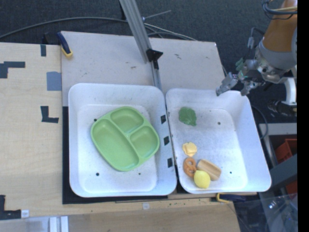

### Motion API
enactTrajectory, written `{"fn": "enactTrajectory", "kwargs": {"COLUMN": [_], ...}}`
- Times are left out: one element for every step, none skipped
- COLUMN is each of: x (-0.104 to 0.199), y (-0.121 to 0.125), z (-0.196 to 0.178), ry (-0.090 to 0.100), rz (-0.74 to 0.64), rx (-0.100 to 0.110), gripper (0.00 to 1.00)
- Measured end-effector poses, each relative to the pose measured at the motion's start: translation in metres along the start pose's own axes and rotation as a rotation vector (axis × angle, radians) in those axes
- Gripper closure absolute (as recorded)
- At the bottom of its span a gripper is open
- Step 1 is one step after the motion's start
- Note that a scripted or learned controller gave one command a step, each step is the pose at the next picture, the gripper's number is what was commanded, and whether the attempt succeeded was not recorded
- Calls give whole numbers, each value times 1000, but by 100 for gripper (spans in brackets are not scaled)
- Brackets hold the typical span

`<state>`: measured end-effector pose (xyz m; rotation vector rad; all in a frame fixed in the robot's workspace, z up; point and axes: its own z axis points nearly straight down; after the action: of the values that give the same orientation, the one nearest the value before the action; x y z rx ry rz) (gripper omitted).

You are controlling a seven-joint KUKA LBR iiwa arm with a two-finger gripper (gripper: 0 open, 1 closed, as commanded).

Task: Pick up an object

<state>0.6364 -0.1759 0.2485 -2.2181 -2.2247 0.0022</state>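
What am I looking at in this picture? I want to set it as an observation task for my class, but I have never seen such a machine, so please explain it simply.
This is one picture, taken by a camera fixed above a bench and looking down at a slant. The grey and orange shape at the upper right is a robot arm. At its tip sits a gripper, a two-finger claw, hovering over the far rim of the right bin; nothing is seen between its fingers. Two shallow white bins stand side by side. The left bin holds a green divided plate. The right one holds small toy foods: a dark green piece, a pale yellow piece, an orange pretzel shape, a tan block and a yellow lemon shape.
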Motion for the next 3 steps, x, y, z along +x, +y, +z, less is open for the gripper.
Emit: {"fn": "enactTrajectory", "kwargs": {"x": [0, 0, -1], "y": [0, -1, -1], "z": [0, 44, 88], "ry": [0, 0, 0], "rz": [0, 1, 1], "rx": [0, 4, 5], "gripper": [0, 0, 0]}}
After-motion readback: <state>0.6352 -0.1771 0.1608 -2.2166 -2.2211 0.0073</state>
